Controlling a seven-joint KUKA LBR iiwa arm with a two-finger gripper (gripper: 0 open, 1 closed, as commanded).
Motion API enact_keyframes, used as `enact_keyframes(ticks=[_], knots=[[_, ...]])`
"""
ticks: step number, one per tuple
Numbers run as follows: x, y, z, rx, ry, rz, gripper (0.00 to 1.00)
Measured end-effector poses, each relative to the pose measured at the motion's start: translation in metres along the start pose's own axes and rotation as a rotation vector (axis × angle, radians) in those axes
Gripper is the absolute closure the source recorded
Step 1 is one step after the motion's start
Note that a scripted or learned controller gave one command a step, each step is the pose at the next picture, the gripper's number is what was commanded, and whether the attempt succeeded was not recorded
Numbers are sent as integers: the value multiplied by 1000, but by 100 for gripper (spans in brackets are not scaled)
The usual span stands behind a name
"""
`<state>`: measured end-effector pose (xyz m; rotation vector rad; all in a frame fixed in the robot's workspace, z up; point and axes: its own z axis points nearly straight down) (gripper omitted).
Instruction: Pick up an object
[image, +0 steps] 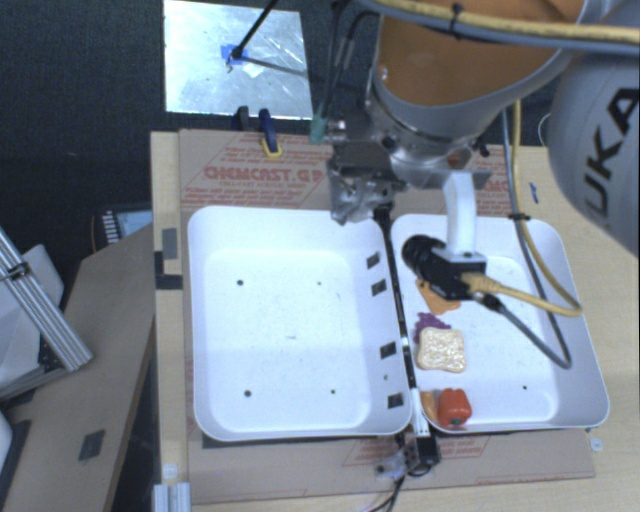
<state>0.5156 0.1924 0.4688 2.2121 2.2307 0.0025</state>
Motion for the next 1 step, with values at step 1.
enact_keyframes(ticks=[1], knots=[[27,-30,-71,-7,4,0,100]])
